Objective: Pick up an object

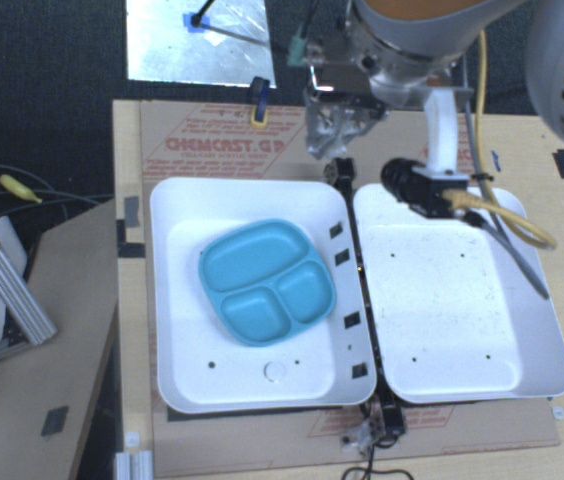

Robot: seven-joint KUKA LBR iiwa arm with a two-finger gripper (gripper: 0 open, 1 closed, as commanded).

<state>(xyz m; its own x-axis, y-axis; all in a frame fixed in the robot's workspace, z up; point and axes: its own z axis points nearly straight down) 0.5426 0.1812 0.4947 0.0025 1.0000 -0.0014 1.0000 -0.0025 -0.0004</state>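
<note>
We noted a blue divided tray (267, 280) lying flat in the left bin (177, 368), a little above and left of that bin's centre. Its long axis ran on a diagonal, from upper left to lower right of the frame. The single large compartment sat along the upper-left side; the two smaller compartments faced the lower right. The tray touched no wall of the bin.

The right bin (522, 368) sat just beside the left one, their inner walls meeting along a line of black clips (345, 258).

The gripper (337, 138) hung at the upper middle of the frame, above the far end of the seam between the bins, well apart from the tray. We could not tell whether the jaws were spread or pressed together; the metal there was blurred. A yellow cable (517, 223) looped over the right bin's upper edge. Under the bins, cardboard with red print (212, 143) covered the table.
</note>
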